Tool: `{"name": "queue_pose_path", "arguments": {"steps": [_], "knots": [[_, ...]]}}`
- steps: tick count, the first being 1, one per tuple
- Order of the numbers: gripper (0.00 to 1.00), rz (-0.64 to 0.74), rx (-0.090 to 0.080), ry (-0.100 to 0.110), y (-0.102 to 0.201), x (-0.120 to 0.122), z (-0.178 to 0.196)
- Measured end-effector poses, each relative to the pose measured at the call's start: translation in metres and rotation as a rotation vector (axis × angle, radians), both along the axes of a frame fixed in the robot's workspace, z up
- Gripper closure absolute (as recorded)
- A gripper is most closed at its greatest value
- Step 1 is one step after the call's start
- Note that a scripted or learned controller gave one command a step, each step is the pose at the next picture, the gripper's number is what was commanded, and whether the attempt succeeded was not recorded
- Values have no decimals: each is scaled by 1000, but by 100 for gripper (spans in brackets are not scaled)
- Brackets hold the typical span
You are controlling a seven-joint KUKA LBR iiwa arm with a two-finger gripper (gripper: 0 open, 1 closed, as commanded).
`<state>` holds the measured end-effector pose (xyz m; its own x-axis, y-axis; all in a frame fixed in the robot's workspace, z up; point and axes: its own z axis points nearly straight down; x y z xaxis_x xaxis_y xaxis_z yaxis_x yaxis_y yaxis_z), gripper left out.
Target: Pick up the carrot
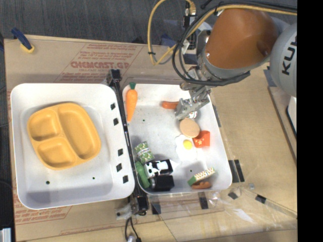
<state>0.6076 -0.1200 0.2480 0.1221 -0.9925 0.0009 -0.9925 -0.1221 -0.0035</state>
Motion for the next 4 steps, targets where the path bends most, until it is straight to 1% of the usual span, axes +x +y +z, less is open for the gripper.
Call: {"name": "queue_pose_path", "arguments": {"steps": [1,2,3,4], "knots": [[100,280,1,1,-57,20,52],[100,235,3,3,-48,50,33],[100,380,0,5,-62,-59,41],[100,215,3,8,-37,-21,1]]}}
